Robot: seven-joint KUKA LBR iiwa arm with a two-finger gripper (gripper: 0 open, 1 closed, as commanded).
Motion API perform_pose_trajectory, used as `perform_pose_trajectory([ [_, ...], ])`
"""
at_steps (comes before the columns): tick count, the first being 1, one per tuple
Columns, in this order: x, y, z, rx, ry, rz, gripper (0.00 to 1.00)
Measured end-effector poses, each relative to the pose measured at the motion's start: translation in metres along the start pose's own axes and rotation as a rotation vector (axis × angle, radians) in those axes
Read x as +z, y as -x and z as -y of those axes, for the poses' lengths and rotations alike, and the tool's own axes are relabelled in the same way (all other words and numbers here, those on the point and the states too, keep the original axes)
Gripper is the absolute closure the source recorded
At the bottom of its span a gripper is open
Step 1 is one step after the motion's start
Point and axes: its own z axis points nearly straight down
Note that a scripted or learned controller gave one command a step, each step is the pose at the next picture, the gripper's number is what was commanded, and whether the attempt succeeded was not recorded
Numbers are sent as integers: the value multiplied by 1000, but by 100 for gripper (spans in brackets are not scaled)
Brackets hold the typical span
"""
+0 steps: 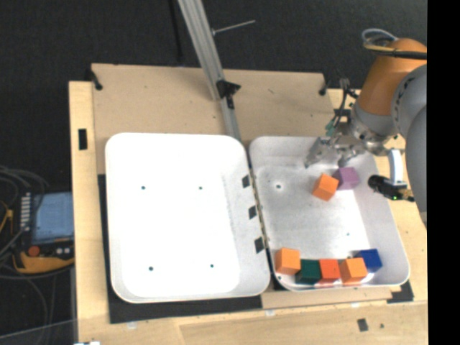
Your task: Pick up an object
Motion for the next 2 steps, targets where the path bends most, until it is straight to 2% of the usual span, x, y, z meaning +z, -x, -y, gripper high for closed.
perform_pose_trajectory([
  [1, -15, 1, -2, -3, 7, 5, 100],
  [2, -67, -6, 2, -2, 10, -2, 100],
])
